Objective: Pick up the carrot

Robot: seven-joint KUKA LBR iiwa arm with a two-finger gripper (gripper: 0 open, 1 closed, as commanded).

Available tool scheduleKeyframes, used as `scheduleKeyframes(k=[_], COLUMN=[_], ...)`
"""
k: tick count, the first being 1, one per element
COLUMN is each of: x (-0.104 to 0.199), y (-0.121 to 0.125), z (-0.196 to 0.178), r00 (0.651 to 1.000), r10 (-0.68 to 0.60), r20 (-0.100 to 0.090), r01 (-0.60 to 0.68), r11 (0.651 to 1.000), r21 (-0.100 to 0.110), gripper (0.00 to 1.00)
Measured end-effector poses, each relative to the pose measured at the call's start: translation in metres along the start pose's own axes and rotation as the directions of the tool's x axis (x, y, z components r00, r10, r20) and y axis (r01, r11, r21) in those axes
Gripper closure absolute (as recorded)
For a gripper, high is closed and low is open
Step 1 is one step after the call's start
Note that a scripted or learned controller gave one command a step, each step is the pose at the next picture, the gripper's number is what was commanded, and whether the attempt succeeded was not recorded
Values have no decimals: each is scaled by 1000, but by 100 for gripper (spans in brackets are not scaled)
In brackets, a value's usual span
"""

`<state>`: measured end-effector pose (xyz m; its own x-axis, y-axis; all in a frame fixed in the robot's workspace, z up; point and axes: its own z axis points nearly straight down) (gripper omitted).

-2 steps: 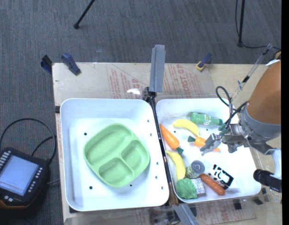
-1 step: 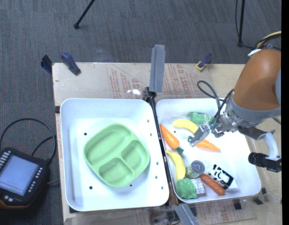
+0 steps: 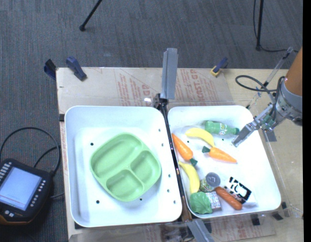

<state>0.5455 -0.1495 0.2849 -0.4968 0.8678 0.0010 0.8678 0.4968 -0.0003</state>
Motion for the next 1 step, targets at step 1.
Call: scheduleKeyframes(k=[1], x=[-42], y=[-34], z=[49], r00=[943], r10=[-333], r20=[-2], r01=[333], r11=[943], r21=[0], gripper=[0])
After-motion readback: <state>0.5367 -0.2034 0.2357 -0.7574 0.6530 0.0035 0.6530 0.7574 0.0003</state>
